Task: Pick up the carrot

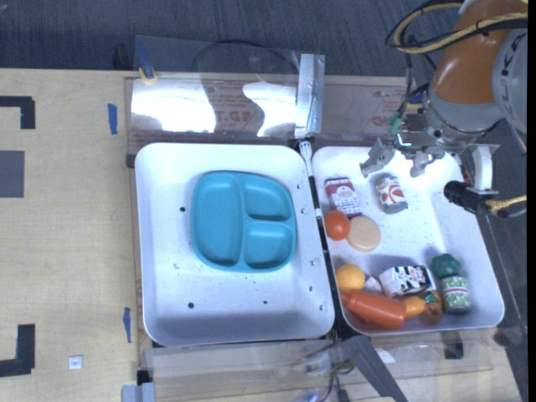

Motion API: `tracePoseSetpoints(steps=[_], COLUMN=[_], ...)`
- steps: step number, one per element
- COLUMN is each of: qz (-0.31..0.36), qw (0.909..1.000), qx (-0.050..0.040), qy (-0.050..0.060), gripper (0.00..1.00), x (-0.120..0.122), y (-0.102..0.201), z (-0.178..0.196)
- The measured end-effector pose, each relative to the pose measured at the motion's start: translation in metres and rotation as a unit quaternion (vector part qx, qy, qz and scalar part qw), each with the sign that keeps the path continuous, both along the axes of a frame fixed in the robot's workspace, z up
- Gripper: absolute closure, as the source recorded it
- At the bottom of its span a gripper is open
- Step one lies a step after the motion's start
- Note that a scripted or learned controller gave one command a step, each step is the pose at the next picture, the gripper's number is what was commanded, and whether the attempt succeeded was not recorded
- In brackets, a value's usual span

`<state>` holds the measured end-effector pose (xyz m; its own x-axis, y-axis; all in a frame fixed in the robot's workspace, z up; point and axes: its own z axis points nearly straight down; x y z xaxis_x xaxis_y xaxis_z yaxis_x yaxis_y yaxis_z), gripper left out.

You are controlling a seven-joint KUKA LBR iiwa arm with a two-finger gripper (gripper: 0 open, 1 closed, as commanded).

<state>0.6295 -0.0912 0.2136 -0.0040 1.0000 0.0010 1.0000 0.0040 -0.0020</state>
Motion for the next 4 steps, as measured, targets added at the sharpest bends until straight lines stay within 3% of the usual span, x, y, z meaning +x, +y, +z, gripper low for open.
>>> tracePoseSetpoints(steps=[1, 2, 3, 4], qz=[0.058, -0.091, -0.203, -0.076], qw=[0.9983, 0.9958, 0.9792, 0.9971], qx=[-0.0014, -0.0014, 0.006, 0.0032], qy=[-0.004, -0.001, 0.007, 0.001], gripper=[0.0, 0.0, 0.0, 0.0], x=[-0.004, 0.037, 0.039, 0.039], y=[-0.004, -0.078, -0.106, -0.116], z=[0.027, -0.025, -0.124, -0.1])
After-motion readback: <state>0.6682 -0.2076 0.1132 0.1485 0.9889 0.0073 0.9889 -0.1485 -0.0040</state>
